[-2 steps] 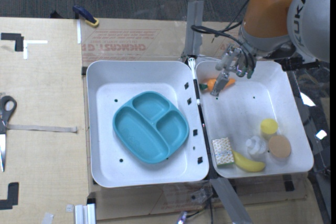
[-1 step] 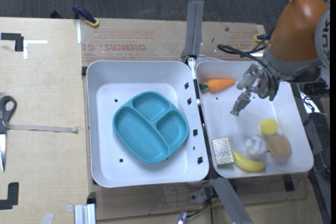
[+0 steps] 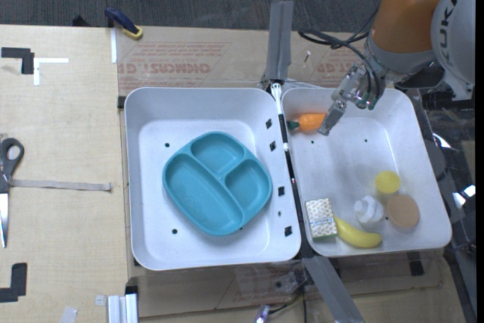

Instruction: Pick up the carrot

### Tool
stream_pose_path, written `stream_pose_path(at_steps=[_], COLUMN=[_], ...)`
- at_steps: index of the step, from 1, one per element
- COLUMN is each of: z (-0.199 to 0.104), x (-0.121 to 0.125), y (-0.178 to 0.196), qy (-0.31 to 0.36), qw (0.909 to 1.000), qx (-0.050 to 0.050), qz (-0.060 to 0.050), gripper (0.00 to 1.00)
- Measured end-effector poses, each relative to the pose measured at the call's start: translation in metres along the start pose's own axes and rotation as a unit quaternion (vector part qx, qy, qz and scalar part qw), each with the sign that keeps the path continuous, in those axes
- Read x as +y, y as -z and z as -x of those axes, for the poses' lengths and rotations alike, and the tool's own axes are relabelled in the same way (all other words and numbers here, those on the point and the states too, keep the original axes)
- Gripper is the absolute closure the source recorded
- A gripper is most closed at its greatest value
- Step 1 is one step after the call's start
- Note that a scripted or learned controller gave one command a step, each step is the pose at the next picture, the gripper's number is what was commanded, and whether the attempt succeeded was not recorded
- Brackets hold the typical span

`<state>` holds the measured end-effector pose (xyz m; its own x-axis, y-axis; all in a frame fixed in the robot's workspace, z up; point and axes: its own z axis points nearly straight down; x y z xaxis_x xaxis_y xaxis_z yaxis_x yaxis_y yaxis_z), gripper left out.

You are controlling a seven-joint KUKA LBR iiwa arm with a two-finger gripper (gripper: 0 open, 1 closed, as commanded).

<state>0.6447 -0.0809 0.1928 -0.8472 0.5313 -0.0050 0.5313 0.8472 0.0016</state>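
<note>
i see the claw (image 3: pixel 330 123) just beside the carrot (image 3: pixel 309 122), can't tell its state; carrot looks light, stiff, smooth, so i'd pinch mid-body.

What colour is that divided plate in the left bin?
The plate is teal blue, plain, seen clearly in the camera view.

You can read part of the maker's name, "KUKA", in dark letters on the grey arm (image 3: pixel 454 19), just beside its orange band. Behind the left bin (image 3: pixel 144 163), the cardboard sheet (image 3: pixel 181 57) carries red printing (it appears reversed and too faint for you to make out).
</note>
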Motion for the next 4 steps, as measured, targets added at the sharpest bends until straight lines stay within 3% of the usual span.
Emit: stream_pose_path(at_steps=[1, 2, 3, 4], z=[0.005, 0.009, 0.017, 0.020], x=[-0.018, -0.016, -0.014, -0.013], y=[-0.084, -0.098, -0.097, -0.085], qy=[-0.039, -0.110, -0.244, -0.242], qw=[0.9993, 0.9939, 0.9698, 0.9702], qx=[0.002, 0.003, 0.006, 0.000], qz=[-0.001, -0.005, -0.005, -0.002], gripper=[0.00, 0.00, 0.00, 1.00])
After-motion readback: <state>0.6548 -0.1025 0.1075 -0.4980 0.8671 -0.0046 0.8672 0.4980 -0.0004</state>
